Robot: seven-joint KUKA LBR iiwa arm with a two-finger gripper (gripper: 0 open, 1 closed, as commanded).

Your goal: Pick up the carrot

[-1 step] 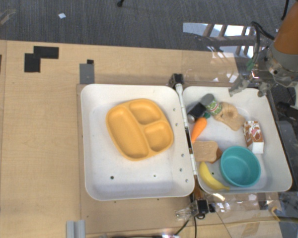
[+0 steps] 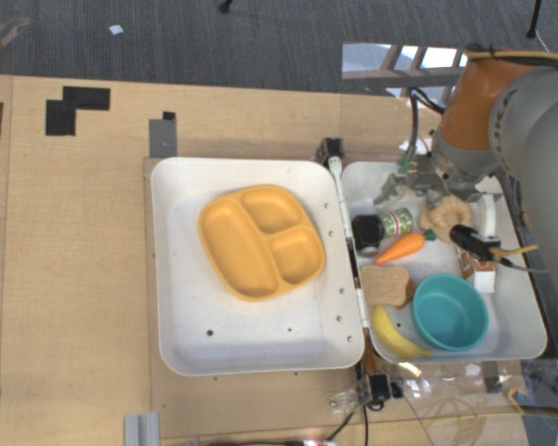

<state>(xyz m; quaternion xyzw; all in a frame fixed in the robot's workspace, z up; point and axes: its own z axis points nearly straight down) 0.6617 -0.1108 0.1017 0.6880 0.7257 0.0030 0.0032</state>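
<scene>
1. In the right bin (image 2: 525, 337), at the centre right of the frame, the carrot (image 2: 402, 247) lies on the bin floor among several other items.
2. The carrot's long axis runs on a shallow diagonal: the pointed orange tip aims toward the lower left, and the green stem end sits toward the upper right.
3. Neighbouring items crowd it. A small can (image 2: 383, 226) with a dark lid lies just above it, a slice of bread (image 2: 389, 286) sits just below it, and a teal bowl (image 2: 449, 311) stands to its lower right. A banana (image 2: 395, 334) lies below the bread.
4. The arm (image 2: 502, 100) enters from the upper right of the frame. The hand (image 2: 417, 177) hangs near the top edge of the right bin, above the can.
5. From the hand, the carrot lies lower in the frame and slightly left, with the can between them.
6. How far the hand stands open cannot be told from this view; nothing is seen within it.
7. Judgement: the coming move requires travel toward the lower part of the frame, and a closing line set across the carrot's diagonal.
8. The left bin (image 2: 181, 342) carries a yellow divided plate (image 2: 260, 240), well apart from the carrot.
</scene>
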